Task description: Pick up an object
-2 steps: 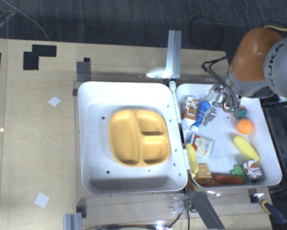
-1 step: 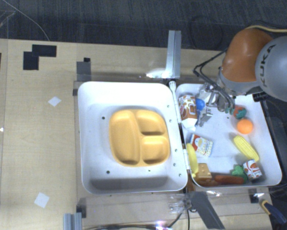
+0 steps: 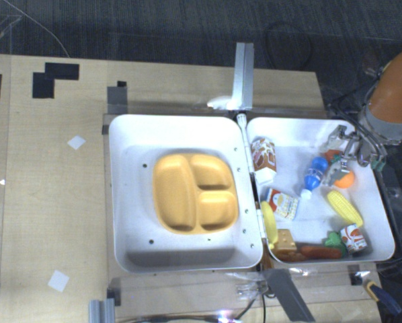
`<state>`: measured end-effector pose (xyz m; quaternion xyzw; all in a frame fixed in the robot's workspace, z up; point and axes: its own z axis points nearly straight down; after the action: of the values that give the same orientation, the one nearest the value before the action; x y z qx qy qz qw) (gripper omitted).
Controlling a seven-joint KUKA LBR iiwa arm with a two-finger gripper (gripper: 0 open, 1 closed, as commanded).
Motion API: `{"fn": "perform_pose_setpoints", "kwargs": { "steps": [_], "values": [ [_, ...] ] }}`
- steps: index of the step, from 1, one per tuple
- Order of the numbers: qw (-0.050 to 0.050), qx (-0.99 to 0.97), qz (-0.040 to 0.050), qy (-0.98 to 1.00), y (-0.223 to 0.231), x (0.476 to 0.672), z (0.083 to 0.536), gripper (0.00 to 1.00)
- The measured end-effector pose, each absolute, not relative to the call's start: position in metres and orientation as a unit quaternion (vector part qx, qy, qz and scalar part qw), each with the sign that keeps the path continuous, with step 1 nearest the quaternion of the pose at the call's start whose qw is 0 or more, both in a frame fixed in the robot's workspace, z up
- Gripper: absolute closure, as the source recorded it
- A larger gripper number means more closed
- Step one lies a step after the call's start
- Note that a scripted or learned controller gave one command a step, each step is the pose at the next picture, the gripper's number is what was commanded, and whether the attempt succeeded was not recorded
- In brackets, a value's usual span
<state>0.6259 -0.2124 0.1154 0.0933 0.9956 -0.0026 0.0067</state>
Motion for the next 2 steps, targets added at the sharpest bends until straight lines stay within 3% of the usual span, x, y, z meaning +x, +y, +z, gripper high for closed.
{"fn": "perform_pose_setpoints", "kwargs": {
  "steps": [1, 2],
  "values": [
    [0.006, 0.211, 0.0003, 0.977, -0.194, 0.631, 0.131, 0.00],
    [0.002, 0.352, -0.0010, 0.936, -0.171, 0.663, 0.100, 0.00]
  ]
}}
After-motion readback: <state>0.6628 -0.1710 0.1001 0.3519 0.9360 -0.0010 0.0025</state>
